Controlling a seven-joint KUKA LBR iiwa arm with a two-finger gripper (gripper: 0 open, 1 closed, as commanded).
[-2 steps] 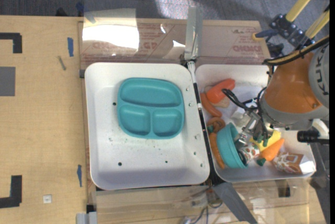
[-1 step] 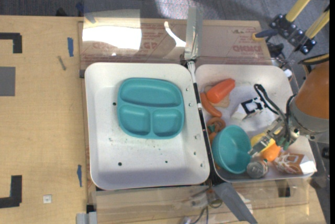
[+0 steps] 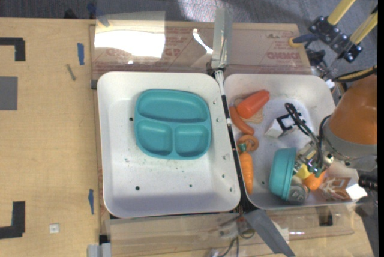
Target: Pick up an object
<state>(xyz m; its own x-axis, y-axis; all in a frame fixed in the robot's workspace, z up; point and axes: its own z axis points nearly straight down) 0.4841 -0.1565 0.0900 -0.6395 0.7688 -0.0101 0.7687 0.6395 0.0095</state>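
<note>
The gripper (image 3: 312, 161) hangs low in the right bin (image 3: 312, 86), just right of the tipped teal bowl (image 3: 282, 173); its grip state cannot be told.

Smooth matt teal plastic tray (image 3: 173, 123) in a glossy white bin (image 3: 114, 148) on a pale wooden bench (image 3: 42, 130).

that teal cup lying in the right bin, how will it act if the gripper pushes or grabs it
The teal cup lies on its side, so a push would probably roll it. It looks like stiff, light plastic with a smooth wall, so it may slip. Toys crowd it on the right, likely limiting travel.
</note>
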